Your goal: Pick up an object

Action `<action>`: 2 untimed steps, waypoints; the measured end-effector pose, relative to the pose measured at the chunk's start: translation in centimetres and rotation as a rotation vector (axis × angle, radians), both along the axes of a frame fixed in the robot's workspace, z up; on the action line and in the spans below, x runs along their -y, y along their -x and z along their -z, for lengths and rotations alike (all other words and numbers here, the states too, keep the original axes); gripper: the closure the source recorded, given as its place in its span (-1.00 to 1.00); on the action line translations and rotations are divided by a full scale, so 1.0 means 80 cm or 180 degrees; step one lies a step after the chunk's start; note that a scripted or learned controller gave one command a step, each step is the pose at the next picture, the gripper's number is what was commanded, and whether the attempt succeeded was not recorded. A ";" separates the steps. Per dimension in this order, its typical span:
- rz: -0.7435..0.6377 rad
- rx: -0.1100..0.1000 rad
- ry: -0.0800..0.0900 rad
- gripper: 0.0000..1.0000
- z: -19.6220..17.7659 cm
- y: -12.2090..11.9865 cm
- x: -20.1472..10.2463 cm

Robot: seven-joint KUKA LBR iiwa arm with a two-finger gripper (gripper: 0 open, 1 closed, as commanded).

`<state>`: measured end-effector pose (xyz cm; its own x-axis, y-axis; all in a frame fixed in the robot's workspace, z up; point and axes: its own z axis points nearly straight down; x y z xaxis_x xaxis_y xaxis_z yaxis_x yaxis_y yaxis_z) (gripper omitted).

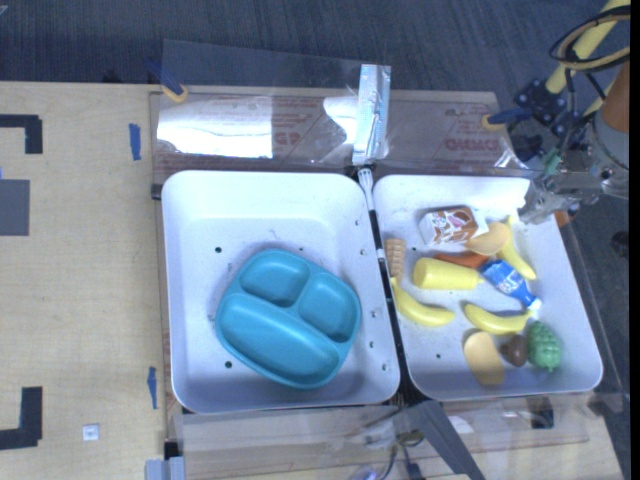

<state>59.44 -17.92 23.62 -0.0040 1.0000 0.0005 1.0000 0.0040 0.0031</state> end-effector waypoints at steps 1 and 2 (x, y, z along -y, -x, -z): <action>0.0000 -0.0004 0.0000 -1.00 0.001 0.000 0.000; -0.0031 -0.0041 -0.0009 -1.00 0.172 0.032 0.026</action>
